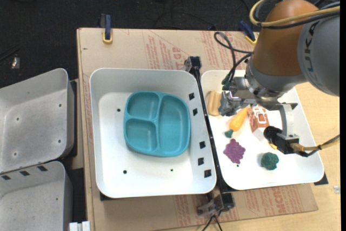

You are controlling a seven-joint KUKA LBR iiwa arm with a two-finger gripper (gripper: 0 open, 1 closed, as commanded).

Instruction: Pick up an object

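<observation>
My gripper (233,100) hangs low over the upper left part of the right bin (303,173), under the orange-banded wrist. Right below it lies an orange carrot-like piece (238,119). A tan bread-like piece (213,103) rests to its left against the bin wall. An orange and white box (259,118) sits just right of the carrot. Nearer the front lie a purple grape bunch (234,151) and a dark green lump (269,160). A small yellow-green bit (229,133) lies below the carrot. I see nothing held in the gripper.
The left bin (108,170) holds a teal divided plate (158,123). A black divider with clips (203,132) runs between the two bins. Grey trays (32,116) stand off the bench at the left. Cables trail behind the right bin.
</observation>
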